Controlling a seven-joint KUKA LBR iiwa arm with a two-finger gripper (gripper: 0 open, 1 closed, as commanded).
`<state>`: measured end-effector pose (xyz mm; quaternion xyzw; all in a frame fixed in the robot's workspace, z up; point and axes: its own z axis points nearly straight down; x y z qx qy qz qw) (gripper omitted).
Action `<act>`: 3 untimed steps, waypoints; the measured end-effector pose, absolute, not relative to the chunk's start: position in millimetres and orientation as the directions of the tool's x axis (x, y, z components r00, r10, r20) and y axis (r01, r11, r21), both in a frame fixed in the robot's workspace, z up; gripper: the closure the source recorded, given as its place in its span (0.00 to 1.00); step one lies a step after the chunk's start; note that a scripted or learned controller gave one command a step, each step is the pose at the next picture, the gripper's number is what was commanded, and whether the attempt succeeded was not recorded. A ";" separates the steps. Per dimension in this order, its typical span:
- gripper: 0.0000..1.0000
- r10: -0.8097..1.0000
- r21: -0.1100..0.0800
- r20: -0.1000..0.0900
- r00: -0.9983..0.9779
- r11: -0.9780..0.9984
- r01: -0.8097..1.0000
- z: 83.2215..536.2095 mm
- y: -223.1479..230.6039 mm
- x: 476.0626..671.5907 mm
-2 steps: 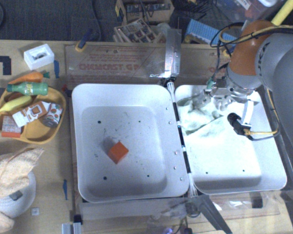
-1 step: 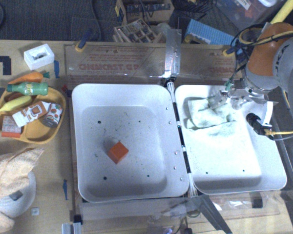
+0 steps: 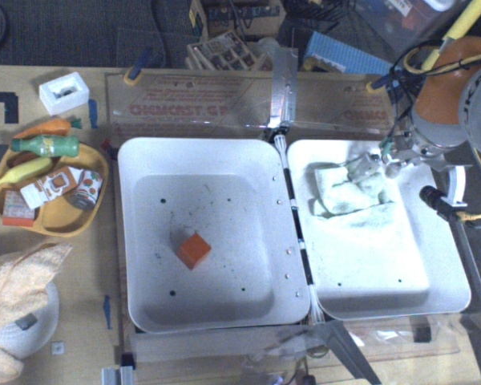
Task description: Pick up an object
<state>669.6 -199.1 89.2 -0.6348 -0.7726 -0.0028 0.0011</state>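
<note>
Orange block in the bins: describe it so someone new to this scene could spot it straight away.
Two shallow white bins sit side by side; take the left bin. The orange block lies on its floor, slightly below the middle, on its own. It is small, cube-like and bright orange, unlike the pale crumpled cloth lying in the right bin.

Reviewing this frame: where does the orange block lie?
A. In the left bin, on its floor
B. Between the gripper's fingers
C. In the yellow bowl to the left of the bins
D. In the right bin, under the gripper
A: the orange block sits alone on the floor of the left bin, far from the gripper, which is over a crumpled white cloth in the right bin.
</note>
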 end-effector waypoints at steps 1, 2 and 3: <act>0.00 0.859 -0.005 -0.006 -0.512 0.512 0.859 89.8 -179.3 665.5; 0.00 0.862 0.008 -0.007 -0.508 0.508 0.861 90.5 -143.0 623.6; 1.00 0.864 0.015 -0.009 -0.503 0.503 0.864 102.2 -144.9 625.0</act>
